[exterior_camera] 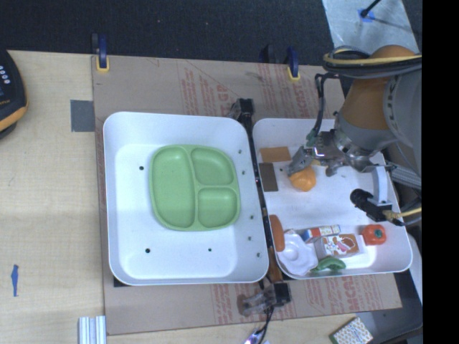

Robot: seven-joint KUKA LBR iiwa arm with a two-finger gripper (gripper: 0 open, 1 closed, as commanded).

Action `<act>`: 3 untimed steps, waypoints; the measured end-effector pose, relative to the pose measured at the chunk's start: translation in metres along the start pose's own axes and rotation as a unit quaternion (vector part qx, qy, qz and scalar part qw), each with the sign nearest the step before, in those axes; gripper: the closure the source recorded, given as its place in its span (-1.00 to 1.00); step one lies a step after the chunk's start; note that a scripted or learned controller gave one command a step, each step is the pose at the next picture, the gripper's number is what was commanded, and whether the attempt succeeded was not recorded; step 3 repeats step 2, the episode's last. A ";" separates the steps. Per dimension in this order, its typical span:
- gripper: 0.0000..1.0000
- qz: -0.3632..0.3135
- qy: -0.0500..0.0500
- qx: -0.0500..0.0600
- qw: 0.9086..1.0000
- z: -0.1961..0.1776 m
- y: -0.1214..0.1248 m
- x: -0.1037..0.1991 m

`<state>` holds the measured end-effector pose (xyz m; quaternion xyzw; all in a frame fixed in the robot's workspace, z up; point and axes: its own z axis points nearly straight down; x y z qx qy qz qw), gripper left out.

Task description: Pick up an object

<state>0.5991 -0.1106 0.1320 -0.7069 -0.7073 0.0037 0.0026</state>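
One end effector [307,165] finger touches the orange object [303,180].

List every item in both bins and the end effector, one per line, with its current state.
Green plate: lying flat in the left bin, its compartments bare.
Orange object: in the right bin, right under the end effector.
Brown block: flat, near the right bin's left wall.
Carton: lying on its side.
Red object: resting beside the carton.
End effector: lowered onto the orange object; grip unclear.
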 end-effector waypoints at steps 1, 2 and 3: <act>-1.00 -0.002 0.001 -0.001 1.000 0.042 0.002 0.005; 1.00 -0.004 0.000 -0.002 1.000 0.029 0.002 0.004; 1.00 -0.004 0.000 -0.002 1.000 0.029 0.002 0.004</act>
